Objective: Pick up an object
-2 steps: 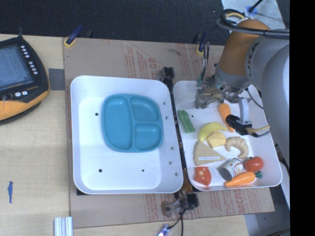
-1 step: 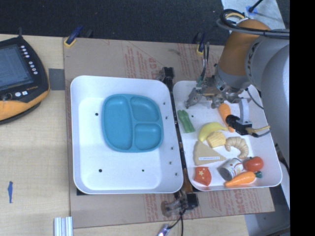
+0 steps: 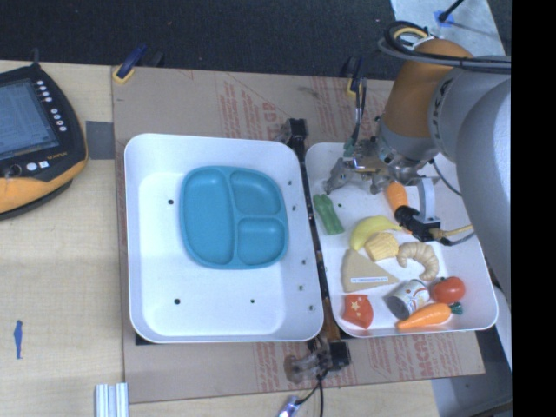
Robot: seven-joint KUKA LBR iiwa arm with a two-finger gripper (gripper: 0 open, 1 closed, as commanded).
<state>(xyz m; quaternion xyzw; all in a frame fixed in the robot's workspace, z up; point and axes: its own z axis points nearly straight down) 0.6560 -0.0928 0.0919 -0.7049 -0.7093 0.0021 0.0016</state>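
Nearest the camera: an orange plastic carrot with a green top (image 3: 426, 317) lay at the front edge of the right shallow white bin (image 3: 483, 315), just beside a small grey tin can (image 3: 405, 301) and a red plastic tomato (image 3: 447, 289).
Other toys in the right bin: a red strawberry-like piece (image 3: 358, 310), a pale cheese wedge (image 3: 367, 272), a tan croissant (image 3: 420, 255), a yellow banana-shaped piece (image 3: 372, 228) and a green flat stick (image 3: 328, 214).
Left bin: the second white bin (image 3: 148, 294) bore a light blue divided plastic plate (image 3: 233, 215).
Gripper: the two-finger gripper (image 3: 358, 174) stood at the far end of the right bin; it could not be told how far it was open, and no object was seen in it.
Likely target: the carrot was well apart from the gripper.
Look: it was smooth, tapered and a little shiny.
Handling, as a judgement: the carrot was probably light, stiff and hollow, somewhat slippery, not fragile.
Where to hold: across the thick middle seemed best, because the narrow tip could slide out.
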